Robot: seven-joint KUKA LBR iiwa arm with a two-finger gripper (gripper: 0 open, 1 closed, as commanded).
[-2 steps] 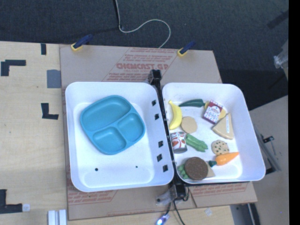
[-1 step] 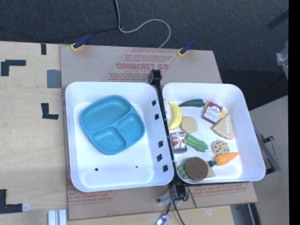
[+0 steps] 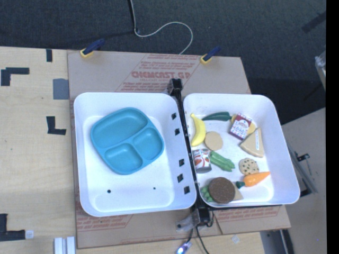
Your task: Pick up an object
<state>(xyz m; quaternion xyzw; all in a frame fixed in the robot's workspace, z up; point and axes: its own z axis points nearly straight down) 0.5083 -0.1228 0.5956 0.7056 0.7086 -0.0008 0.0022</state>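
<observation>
Meanwhile, toy food fills right bin.

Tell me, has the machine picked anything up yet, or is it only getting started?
Nothing looks done yet. The toy foods, such as the banana, carrot and cookie, all lie in the right bin. The blue plate sits in the left bin. Nothing is in hand, so the whole pick is left.

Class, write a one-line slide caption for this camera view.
Blue divided plate in the left bin; toy food crowds the right bin.
</observation>
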